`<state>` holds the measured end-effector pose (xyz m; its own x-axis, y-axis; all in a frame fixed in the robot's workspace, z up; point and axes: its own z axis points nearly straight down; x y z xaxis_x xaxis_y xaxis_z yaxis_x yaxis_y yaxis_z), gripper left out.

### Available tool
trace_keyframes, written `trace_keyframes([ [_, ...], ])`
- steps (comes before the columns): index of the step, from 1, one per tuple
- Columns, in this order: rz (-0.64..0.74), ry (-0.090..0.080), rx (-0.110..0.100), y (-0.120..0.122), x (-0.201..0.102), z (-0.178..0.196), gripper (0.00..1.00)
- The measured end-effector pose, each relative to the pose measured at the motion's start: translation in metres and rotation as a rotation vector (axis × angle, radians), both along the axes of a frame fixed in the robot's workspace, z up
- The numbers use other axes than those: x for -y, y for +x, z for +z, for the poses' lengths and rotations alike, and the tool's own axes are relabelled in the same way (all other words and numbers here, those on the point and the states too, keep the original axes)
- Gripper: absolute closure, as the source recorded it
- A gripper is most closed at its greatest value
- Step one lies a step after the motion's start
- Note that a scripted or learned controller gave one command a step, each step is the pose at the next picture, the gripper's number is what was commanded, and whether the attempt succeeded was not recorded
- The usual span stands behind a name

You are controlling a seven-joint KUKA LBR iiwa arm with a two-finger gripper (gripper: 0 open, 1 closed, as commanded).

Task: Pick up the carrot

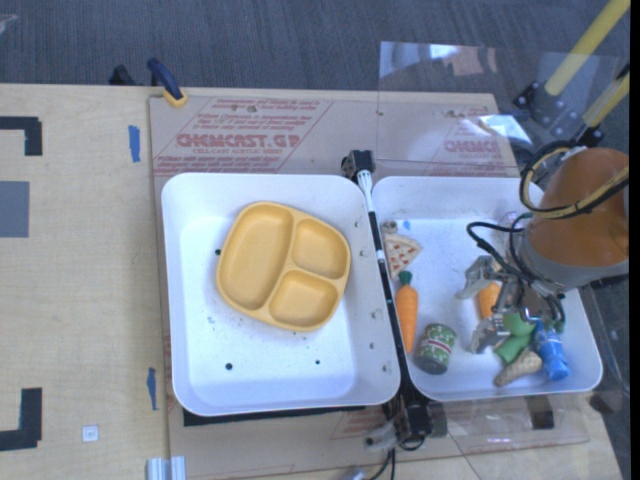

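While I watch from above, I count two white bins on the desk [80, 268]: the left bin [190, 368] and the right bin [450, 193], side by side and touching along their inner rims. One yellow plate [283, 265] with three compartments lies in the left one. In the right one I count one carrot [407, 308], one pizza slice [400, 252], one small can [435, 348], and a cluster of small toys at the far right, among them a green piece [515, 340], a blue piece [553, 358] and an orange piece [488, 298]; I can't count that cluster exactly. The carrot lies lengthwise beside the bin's left wall, green top toward the pizza slice, just above the can. My one arm [580, 208] hangs over the right side of that bin, and its fingers [497, 303] sit spread apart down among the toy cluster. The carrot is well to their left, untouched, with bare bin floor between.
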<state>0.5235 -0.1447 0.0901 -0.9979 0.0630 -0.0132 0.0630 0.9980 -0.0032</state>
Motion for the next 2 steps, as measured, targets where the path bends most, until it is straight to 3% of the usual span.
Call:
trace_keyframes([
  [1, 0.002, -0.002, 0.017, 0.005, -0.001, 0.014, 1.00],
  [2, 0.398, -0.003, 0.006, -0.036, 0.017, 0.001, 1.00],
])
